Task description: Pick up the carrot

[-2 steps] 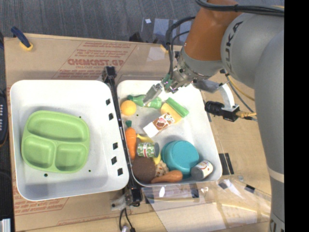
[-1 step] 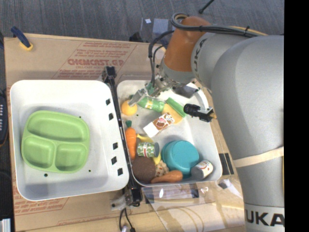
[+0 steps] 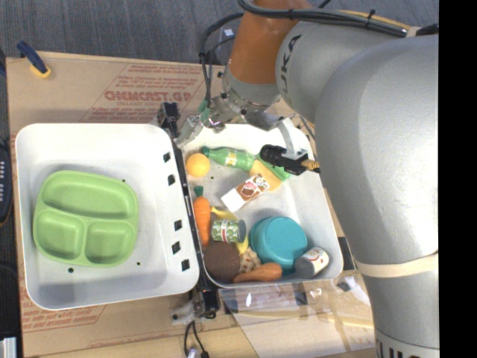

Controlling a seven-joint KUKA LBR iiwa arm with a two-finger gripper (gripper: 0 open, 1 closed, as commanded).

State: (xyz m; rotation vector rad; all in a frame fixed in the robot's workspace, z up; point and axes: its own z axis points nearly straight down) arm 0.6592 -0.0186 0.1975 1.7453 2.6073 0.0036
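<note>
The carrot (image 3: 202,218) is orange with a small green top. It lies lengthwise against the left wall of the right bin (image 3: 325,209), green end toward the back. My gripper (image 3: 206,120) hangs over the back left corner of that bin, well behind the carrot and apart from it. An orange-yellow ball (image 3: 197,165) sits between the gripper and the carrot. The grey arm with its orange band (image 3: 261,36) covers the bin's back edge and right side.
Crowding the right bin are a green bottle (image 3: 231,157), a yellow and white packet (image 3: 253,185), a green can (image 3: 227,230), a teal bowl (image 3: 279,241), a brown lump (image 3: 221,261) and an orange sausage-like piece (image 3: 257,274). The left bin (image 3: 30,148) holds a green divided tray (image 3: 86,218).
</note>
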